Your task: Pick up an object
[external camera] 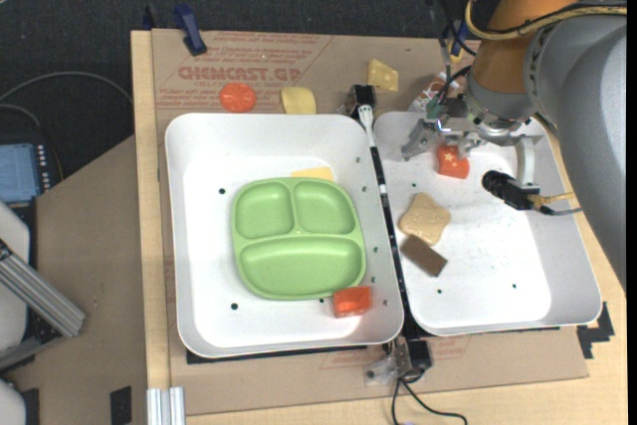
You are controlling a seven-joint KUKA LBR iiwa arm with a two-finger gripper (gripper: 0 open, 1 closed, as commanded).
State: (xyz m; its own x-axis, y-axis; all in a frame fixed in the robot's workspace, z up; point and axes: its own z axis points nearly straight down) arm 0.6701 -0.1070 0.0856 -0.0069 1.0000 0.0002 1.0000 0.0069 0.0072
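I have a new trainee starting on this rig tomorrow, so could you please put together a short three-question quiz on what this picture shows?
1. True or false: the green divided plate lies in the right bin.
2. Which thing is nearest the gripper? A) the red block B) the tan sponge C) the orange block
3. Fill in: on the cardboard beyond the left bin, the round orange thing lies beside a ______ piece.

Key
1. False; it lies in the left bin.
2. A; the red block sits just below the gripper in the right bin.
3. Yellow.
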